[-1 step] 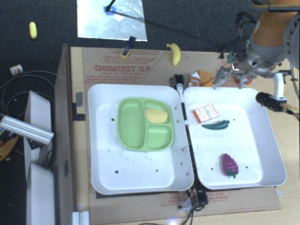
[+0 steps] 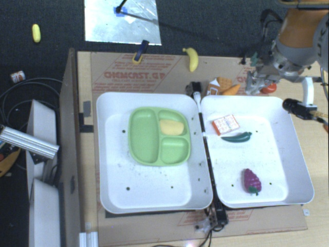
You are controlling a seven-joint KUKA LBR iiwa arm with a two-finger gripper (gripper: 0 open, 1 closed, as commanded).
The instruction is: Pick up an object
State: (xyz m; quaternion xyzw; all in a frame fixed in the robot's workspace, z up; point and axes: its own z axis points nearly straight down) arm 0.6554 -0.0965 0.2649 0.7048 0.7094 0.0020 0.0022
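Bins (image 2: 295, 138): you see plain white.
Divided plate (image 2: 158, 136): light green.
Block on the plate (image 2: 172, 127): pale yellow.
Small box (image 2: 225, 124): red-and-white pattern.
Pepper (image 2: 237, 137): dark green.
Grapes (image 2: 251, 180): purple.
Banana (image 2: 192, 58): yellow.

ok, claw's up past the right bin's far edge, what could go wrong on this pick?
1. The red-and-white box and dark green pepper lie nearly touching in the right bin; going for one could nudge or catch the other.
2. The purple grapes look rounded and may slip.
3. The claw hangs beyond the far rim and could clip it coming in low.
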